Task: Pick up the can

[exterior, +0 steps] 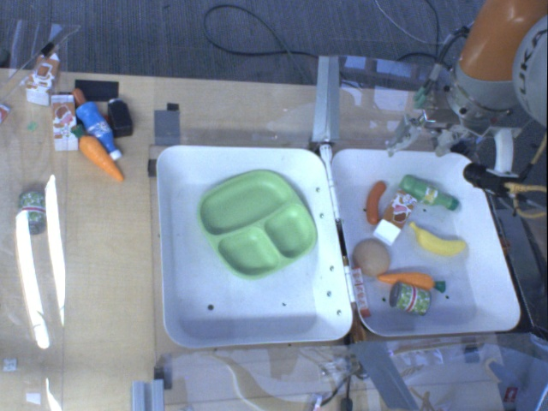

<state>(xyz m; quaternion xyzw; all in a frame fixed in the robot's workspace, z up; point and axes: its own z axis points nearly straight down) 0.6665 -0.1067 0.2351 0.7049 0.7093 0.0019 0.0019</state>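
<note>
Hovering above the right bin's point(505, 315) far edge, the jaws point(425, 135) are spreading open and holding nothing; approach is pending, needing travel toward the can point(410, 298) lying near the front rim.

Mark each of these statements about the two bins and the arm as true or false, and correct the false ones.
1. The can lies in the right bin. True.
2. The green divided plate sits in the right bin. False: it sits in the left bin.
3. The tool is down on the can. False: it is at the right bin's far edge, apart from the can.
4. A banana lies in the right bin. True.
5. The can lies by the bin's near edge, next to a carrot. True.
</note>
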